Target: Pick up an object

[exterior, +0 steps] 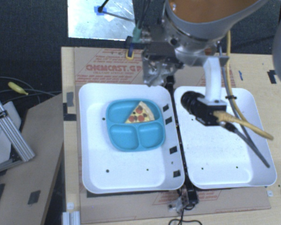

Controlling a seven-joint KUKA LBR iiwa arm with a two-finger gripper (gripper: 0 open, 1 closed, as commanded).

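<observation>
Pizza slice (141, 113) on blue plate (131, 137)

The arm (215, 13) hides its end effector's fingers entirely.

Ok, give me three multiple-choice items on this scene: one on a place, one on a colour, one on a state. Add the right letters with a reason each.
1. Where does the pizza slice lie?
A. on the bare floor of the right bin
B. in a compartment of the plate in the left bin
C. on the cardboard behind the bins

2. What colour is the divided plate?
A. red
B. yellow
C. blue

3. How does the plate sit?
A. flat on the bin floor
B. propped on edge against the bin wall
C. upside down

Answers:
1 B, the slice rests in the plate's upper compartment, inside the left bin.
2 C, the plate is light blue against the white bin.
3 A, its three compartments face up and its rim lies level.
</observation>
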